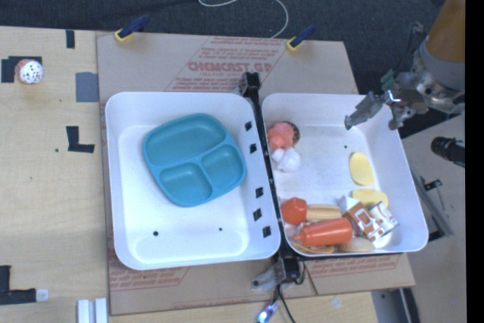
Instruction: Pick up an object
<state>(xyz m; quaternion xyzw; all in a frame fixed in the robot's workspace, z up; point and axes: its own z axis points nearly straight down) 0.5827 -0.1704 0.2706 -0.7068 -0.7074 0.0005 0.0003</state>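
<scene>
while pincer [376, 111] hovers apart, yellow piece [361, 168] below it

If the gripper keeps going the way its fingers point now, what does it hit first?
The gripper points left and down over the right bin. It would probably meet bare bin floor first, short of the pink and white toys. Its height is hard to judge.

- A cardboard sheet [227, 64] under both bins, clamped at its far edge
- A white cable [242, 2] looping behind
- A small dotted ball [30, 72] far left
</scene>
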